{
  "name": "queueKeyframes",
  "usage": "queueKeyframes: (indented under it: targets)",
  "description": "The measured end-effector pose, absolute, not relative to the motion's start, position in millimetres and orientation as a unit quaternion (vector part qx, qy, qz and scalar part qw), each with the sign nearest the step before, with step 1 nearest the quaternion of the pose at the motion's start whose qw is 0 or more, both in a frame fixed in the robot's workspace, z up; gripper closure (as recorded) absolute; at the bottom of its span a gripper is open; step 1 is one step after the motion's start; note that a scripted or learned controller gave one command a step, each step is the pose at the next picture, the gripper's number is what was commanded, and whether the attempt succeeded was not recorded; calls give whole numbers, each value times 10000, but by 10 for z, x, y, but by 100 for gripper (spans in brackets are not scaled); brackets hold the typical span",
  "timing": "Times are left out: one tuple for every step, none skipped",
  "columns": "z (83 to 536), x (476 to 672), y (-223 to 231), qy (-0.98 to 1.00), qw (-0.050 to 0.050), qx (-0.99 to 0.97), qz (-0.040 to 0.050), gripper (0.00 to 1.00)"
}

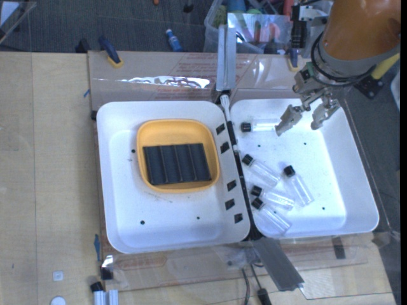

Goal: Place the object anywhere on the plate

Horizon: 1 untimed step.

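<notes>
The bench (38, 170) carries two white bins: the left bin (121, 227) holds a yellow plate (147, 132) with a dark ribbed insert (177, 162), and the right bin (337, 215) holds several clear vials (273, 183) with black caps, lying scattered and well apart from the plate. The arm (359, 18) hangs over the right bin's far side, its gripper (304, 116) spread open and empty just beside one vial (257, 126). This looks like the reach before a grasp; next it must descend, close on a vial, then cross to the plate. Clutter lies beyond the bench
</notes>
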State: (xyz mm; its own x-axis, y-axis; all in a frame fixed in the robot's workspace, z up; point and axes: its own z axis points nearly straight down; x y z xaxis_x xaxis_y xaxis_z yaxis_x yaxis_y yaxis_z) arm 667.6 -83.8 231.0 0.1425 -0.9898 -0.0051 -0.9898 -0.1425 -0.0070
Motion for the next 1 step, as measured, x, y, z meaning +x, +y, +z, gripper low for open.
queueKeyframes:
  targets:
    - [3177, 6661, -1129, 5628, 36, -8266, -1, 0]
